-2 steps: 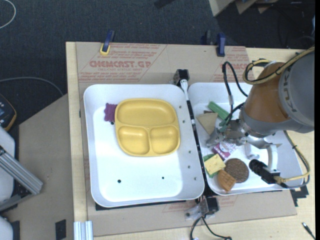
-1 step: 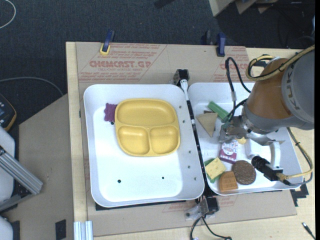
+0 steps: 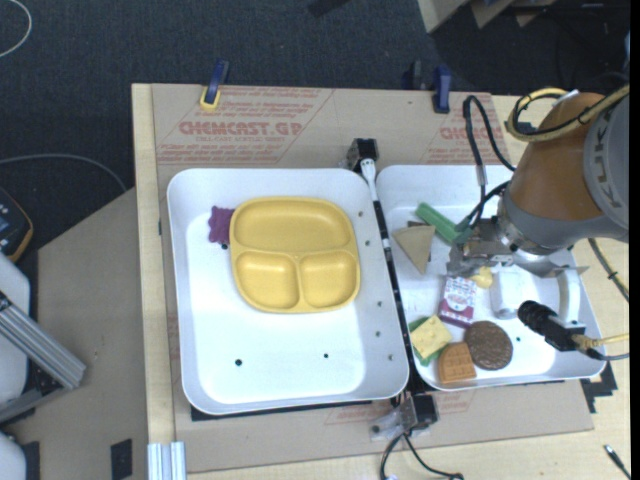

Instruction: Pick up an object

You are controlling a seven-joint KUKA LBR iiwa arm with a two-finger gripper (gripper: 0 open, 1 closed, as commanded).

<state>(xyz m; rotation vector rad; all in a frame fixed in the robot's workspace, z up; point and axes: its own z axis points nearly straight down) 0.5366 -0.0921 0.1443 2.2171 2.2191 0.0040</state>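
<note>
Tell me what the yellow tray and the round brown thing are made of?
The yellow three-compartment tray looks like smooth moulded plastic: even colour, rounded edges, soft sheen. The round dark-brown disc looks matte and slightly rough, perhaps a toy cookie of plastic or foam; I can't tell for sure.

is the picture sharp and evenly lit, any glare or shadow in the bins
Camera view: mostly sharp, small items in the right bin slightly soft; even overhead light; left bin bright white, near washed out; faint shadow beside the yellow tray; arm shades the right bin beneath it.

A robotics lab: clamped paper-covered bench (image 3: 300, 118), loose cables (image 3: 60, 158) on dark carpet, aluminium framing (image 3: 40, 348)
</note>
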